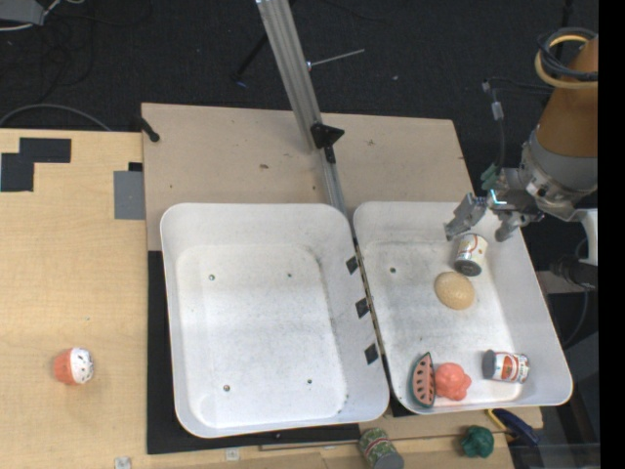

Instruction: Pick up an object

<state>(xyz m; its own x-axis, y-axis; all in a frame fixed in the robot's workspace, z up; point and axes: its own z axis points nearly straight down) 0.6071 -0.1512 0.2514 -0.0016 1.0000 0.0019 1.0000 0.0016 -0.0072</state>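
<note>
My gripper hangs over the far right part of the right bin, its two fingers spread open. Just below the fingertips, a small white can with a red and green label rests on the bin floor; nothing is gripped between the fingers. A beige egg-shaped ball lies right in front of the can. Along the bin's near edge lie a watermelon slice, a pink lump and a second small can on its side.
The left bin adjoins the right one, joined by black clips. A red and white ball lies on the wooden table at the left. A green can and a green lump lie by the front edge. A metal strut slants up behind the bins.
</note>
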